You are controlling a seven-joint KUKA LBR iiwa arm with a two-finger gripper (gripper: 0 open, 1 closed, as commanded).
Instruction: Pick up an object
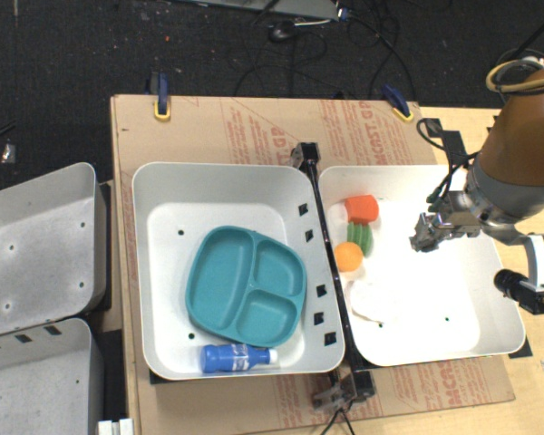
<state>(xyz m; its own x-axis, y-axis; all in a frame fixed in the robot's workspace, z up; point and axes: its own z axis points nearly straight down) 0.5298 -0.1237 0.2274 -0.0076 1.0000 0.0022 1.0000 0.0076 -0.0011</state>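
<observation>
— What is lying in the left shallow white plastic bin (154,270)?
— A teal divided plastic plate (246,285) and, below it, a blue plastic bottle (235,358).
— And in the right white bin (453,333)?
— An orange block (363,208), a green piece (360,236) and an orange ball (348,256) are sitting near its left wall. The pincer (426,236) is hovering well apart, right of them; I cannot tell its state.

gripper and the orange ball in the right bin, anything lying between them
In the camera view, nothing lies between the gripper and the orange ball: that stretch is bare white floor of the right bin. The green piece sits just above the ball.
</observation>
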